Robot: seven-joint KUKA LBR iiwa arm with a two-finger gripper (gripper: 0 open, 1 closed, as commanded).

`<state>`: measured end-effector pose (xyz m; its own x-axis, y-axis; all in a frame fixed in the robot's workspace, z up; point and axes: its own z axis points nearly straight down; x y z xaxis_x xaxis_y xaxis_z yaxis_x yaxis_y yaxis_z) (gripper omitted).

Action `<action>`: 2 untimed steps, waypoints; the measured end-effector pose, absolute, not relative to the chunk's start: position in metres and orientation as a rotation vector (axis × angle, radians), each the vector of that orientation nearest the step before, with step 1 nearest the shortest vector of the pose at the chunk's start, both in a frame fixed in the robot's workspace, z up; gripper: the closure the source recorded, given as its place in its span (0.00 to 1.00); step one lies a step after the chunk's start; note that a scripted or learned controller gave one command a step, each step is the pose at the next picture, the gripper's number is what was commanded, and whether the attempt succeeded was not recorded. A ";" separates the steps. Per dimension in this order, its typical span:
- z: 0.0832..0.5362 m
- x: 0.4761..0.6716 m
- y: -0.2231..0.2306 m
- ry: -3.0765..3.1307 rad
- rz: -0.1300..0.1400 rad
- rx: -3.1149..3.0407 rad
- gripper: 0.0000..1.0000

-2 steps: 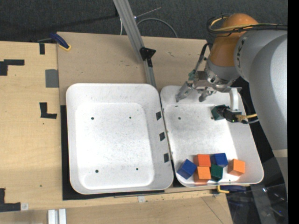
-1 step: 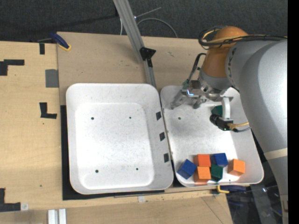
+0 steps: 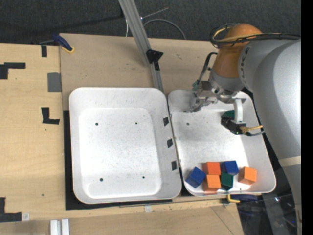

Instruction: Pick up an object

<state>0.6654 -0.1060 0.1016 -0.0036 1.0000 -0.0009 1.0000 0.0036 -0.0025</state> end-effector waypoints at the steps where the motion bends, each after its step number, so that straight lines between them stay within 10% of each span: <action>1: 0.145 0.662 -0.105 -2.223 -0.003 -2.221 1.00; 2: 0.194 0.656 -0.098 -2.226 -0.005 -2.221 1.00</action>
